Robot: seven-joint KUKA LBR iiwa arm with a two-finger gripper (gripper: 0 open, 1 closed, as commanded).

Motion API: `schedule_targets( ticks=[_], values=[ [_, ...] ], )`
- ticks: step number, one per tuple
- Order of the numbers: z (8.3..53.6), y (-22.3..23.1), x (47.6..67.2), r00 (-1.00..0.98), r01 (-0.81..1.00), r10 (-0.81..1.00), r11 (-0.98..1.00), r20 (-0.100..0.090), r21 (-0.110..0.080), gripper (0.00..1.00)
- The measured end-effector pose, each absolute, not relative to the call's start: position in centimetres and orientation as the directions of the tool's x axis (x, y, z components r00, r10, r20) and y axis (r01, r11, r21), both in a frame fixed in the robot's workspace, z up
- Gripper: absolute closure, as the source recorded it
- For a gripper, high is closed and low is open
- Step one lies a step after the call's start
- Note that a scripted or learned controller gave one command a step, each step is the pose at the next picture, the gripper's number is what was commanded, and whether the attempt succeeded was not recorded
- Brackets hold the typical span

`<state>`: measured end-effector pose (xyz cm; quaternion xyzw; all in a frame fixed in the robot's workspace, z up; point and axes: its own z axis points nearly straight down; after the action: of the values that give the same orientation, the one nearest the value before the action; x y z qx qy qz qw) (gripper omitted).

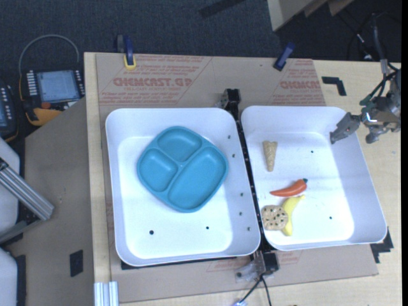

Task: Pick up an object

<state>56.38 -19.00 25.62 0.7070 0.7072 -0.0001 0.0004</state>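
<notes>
Camera view is showing me the hand [349, 127] hovering at the right bin's [357, 171] far corner, fingers parted, gripping nothing, well apart from the chili pepper [289, 188].

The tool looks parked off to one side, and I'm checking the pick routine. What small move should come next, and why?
Probably a short move inward over the right bin. The tool sits at that bin's upper right rim, well apart from the cone, the red chili pepper, the banana and the cookie, which cluster near the bin's left side.

bench [95, 139] — brown board top | left white bin [121, 190] | right white bin [357, 190] — side by side, touching
</notes>
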Motion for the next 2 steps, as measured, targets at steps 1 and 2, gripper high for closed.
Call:
schedule_targets(
  ticks=[1, 2],
  values=[
    [20.6, -19.3, 55.4, 0.0, 1.0, 1.0, 0.0, 0.0, -0.002, 0.0],
    [14.3, -19.3, 54.9, 0.001, 1.0, 1.0, -0.001, 0.003, -0.007, 0.0]
  ],
)
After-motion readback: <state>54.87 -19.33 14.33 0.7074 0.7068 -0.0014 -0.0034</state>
